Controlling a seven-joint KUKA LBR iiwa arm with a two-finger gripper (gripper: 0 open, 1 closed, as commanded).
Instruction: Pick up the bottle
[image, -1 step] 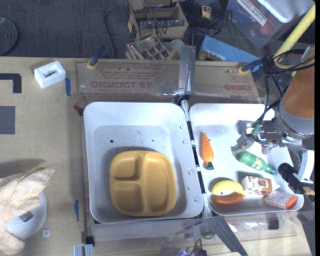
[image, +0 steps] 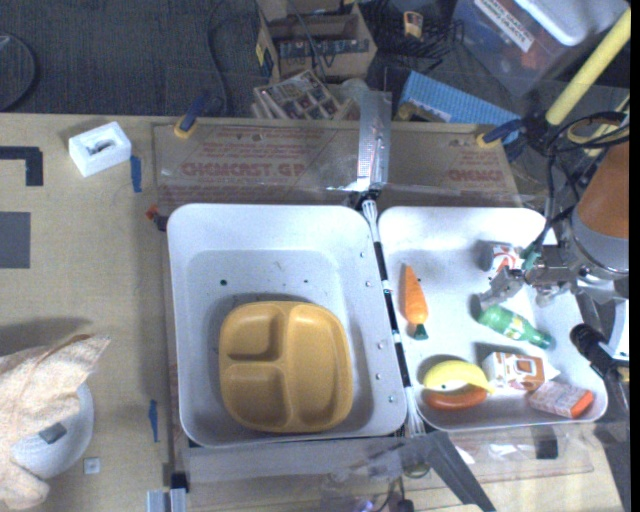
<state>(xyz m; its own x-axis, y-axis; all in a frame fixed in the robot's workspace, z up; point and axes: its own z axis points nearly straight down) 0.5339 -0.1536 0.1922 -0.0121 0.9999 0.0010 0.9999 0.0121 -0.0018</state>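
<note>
A small green bottle (image: 513, 326) lies on its side in the right bin (image: 450, 232), its neck pointing toward the lower right. My gripper (image: 499, 293) hangs just above and behind the bottle's left end, reaching in from the right edge under the orange-banded wrist. Nothing shows held in it.
The right bin also holds a carrot (image: 413, 298), a can (image: 501, 256) behind the gripper, a banana (image: 455, 375) on a red sausage (image: 455, 398), a small carton (image: 514, 370) and an orange box (image: 562, 399). In the left bin (image: 200, 240) lies a yellow divided plate (image: 285, 365).
</note>
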